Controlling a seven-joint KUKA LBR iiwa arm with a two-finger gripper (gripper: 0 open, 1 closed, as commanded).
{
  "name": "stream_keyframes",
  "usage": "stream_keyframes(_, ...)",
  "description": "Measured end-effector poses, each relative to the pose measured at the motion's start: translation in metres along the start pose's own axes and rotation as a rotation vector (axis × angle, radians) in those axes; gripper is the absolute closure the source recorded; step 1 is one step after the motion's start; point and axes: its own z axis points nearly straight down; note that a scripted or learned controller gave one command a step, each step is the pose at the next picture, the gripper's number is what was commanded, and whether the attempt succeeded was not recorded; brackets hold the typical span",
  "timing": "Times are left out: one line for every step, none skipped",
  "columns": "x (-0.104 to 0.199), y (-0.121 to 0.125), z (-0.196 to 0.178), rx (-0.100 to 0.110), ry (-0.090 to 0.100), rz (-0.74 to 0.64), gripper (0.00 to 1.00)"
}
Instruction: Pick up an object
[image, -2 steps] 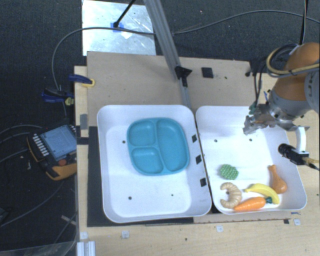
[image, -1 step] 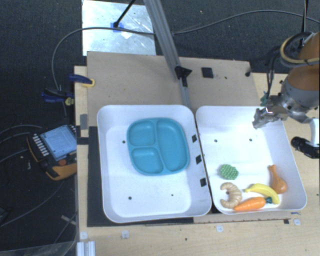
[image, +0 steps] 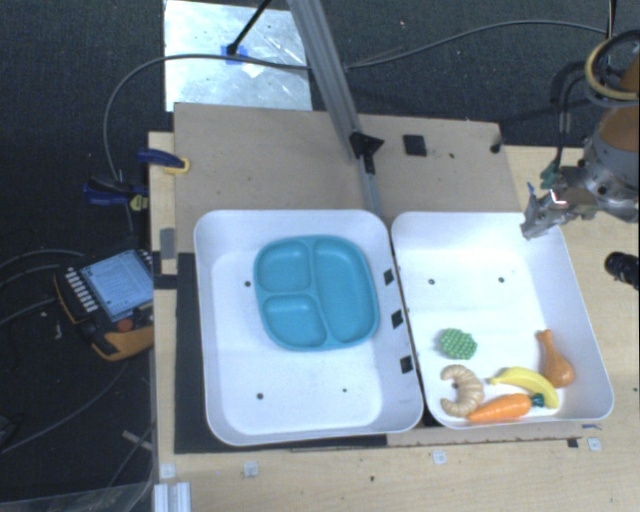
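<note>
The claw (image: 538, 215) sits at the upper right rim of the right bin (image: 480, 250), roughly the two o'clock corner of that bin. Whether it is released or clenched cannot be told at this size; nothing can be seen held in it.

The candidate objects lie clustered in the bin's lower right quarter, at about six o'clock from the claw and well apart from it:
- a green knobbly piece (image: 458, 344), nearest the bin's middle;
- a tan croissant-shaped piece (image: 461, 388), curved, at the lower edge;
- an orange carrot (image: 499, 408), long axis running nine to three o'clock, touching or just beside the croissant-shaped piece;
- a yellow banana (image: 524, 381), just above the carrot, lying ten to four;
- a brown drumstick-shaped piece (image: 555, 362), long axis eleven to five — the one most directly below the claw.

Judgement: the coming move is a travel toward six o'clock and a descent.

The left bin (image: 225, 330) holds a blue divided plate (image: 316, 291).

No brand, label or legible writing found on any item.
</note>
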Motion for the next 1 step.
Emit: stream_keyframes(0.0509, -0.0151, -0.004, 0.004, 0.003, -0.005, 1.0)
